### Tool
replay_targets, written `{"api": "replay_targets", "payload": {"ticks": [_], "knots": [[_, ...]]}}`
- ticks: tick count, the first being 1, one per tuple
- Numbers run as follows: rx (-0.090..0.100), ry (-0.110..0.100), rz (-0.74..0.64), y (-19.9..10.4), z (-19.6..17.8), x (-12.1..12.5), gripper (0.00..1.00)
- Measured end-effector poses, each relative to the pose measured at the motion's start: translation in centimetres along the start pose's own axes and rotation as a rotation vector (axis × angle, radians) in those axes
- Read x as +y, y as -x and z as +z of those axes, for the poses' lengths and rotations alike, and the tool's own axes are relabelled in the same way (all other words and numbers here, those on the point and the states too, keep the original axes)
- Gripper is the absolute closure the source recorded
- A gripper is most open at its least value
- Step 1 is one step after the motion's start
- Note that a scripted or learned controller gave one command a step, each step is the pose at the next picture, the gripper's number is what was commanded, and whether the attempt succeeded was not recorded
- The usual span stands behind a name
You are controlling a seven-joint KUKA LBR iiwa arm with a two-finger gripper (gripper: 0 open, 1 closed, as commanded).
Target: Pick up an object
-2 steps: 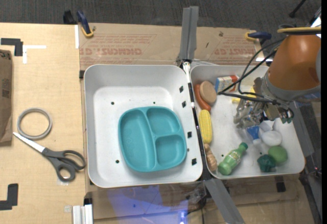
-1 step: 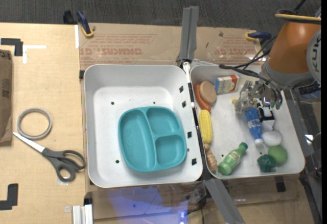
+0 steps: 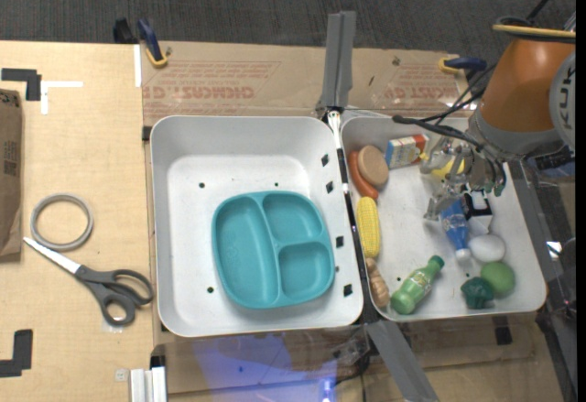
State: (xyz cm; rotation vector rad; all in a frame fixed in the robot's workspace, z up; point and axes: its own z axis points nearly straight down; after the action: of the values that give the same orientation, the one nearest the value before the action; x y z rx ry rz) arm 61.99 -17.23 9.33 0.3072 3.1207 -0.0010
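Our gripper [image 3: 450, 199] is low in the right bin [image 3: 403, 235], over a blue thing [image 3: 457, 228]. We cannot tell if it holds anything. We think we should go straight down on one toy, away from the others. We count two bins, one teal plate [image 3: 273, 249], one corn [image 3: 368, 224], one green bottle [image 3: 417, 286] and one pair of scissors [image 3: 96, 279] on the counter [image 3: 73, 162].

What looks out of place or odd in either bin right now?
Nothing looks spilled or broken. The green bottle lies on its side in the right bin, and the corn is wedged against that bin's left wall. The teal plate sits slightly askew in the left bin.
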Motion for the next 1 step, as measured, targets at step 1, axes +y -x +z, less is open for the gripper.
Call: {"api": "replay_targets", "payload": {"ticks": [1], "knots": [[0.002, -0.001, -0.063, -4.44, 0.0, -4.63, 0.0]]}}
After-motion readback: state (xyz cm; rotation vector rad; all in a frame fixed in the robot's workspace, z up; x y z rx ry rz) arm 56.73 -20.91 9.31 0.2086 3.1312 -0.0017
